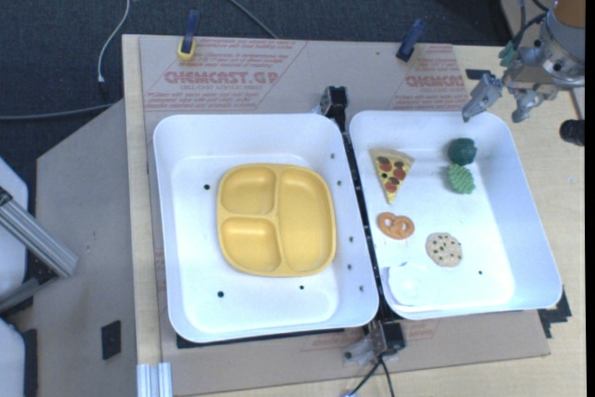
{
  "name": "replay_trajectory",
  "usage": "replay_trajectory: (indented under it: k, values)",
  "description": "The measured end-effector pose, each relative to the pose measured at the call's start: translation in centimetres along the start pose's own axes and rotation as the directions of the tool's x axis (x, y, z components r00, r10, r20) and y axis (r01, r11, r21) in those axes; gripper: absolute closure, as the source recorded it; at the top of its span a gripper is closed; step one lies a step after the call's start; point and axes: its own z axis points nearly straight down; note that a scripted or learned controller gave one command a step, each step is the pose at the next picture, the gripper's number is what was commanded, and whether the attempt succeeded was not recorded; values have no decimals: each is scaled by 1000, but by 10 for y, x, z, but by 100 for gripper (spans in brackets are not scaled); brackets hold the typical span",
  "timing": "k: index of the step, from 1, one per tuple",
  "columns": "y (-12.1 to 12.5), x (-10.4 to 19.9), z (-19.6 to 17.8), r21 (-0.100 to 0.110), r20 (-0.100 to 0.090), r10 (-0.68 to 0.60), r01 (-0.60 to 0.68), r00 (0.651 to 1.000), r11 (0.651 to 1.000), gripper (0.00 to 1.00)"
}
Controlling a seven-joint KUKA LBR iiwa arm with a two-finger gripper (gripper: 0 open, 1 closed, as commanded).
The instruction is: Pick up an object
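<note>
In the left shallow white bin (177, 153) lies a yellow plastic plate with three compartments (277, 219), flat and near the middle. The right white bin (530, 200) holds a toy pizza slice (391, 172) at its left side, a small brown pretzel (395, 225) below it, a round speckled cookie (444, 248) further right, and a dark green round piece (461, 151) just above a lighter green leafy piece (462, 178). Over that bin's upper right corner hangs the pincer (497, 103), fingers spread apart with nothing between them, well above the surface (149, 200).
</note>
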Motion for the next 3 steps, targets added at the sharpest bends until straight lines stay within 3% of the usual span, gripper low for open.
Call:
replay_trajectory:
  k: [1,2,3]
  values:
    - [2,1,-9,-14,3,-3,4,1000,1000,0]
    - [3,-8,48,-9,2,-2,2,1000,1000,0]
    - [4,3,98,-9,2,-4,4,1000,1000,0]
